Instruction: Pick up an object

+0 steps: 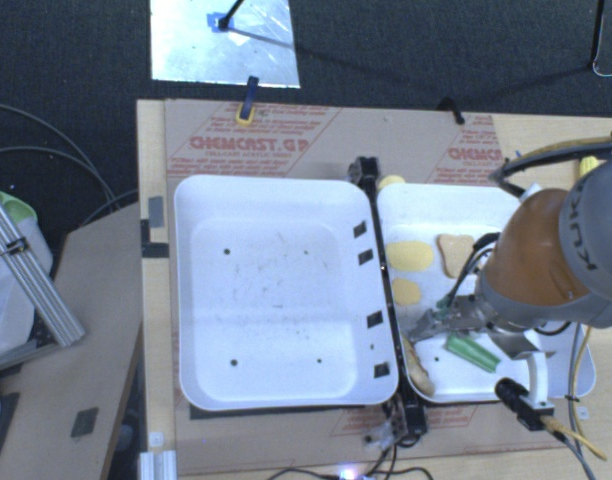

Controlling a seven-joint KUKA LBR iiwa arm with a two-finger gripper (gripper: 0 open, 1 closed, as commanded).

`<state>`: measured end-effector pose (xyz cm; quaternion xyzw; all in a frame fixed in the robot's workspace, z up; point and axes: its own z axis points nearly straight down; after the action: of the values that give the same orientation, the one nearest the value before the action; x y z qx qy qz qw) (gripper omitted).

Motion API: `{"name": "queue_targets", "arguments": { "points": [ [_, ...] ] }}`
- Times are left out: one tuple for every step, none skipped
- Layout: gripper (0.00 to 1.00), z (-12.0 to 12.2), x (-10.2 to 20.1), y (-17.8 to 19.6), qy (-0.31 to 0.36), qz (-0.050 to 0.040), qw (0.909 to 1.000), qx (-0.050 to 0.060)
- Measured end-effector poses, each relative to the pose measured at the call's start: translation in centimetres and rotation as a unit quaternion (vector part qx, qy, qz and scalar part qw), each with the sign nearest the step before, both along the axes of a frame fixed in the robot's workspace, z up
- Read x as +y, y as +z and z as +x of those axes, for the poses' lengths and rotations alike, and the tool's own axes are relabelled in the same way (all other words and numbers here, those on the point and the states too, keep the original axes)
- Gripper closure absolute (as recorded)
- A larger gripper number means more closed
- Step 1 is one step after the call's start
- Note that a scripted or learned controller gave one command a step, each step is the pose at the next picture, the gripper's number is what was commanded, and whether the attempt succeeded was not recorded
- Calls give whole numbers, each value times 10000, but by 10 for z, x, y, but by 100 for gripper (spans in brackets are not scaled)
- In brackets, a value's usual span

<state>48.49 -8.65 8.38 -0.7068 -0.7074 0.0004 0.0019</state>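
Reaching into the right bin (586,373), arm's wrist sits low over its front half; gripper (438,318) points toward the front-left corner, beside a green object (471,352). Can't tell how the tool stands (wrist blocks it), nothing visibly held. To do this well: centre over the green piece, keep off the bin's left wall, close only once straddling it. It's small, elongated, bright green, lying flat and angled. Yellow pieces (410,257) sit mid-bin near the left wall.
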Motion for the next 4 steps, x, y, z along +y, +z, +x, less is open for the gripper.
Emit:
{"name": "queue_targets", "arguments": {
  "points": [
    [0, 46, -4, 1, 19, -15, 10000, -43],
    [0, 42, -4, 18, 3, -12, 10000, -28],
    [100, 43, -4, 28, 10, -10, 10000, -38],
    [100, 2, 87, 104, 60, 15, 10000, -47]
  ]
}}
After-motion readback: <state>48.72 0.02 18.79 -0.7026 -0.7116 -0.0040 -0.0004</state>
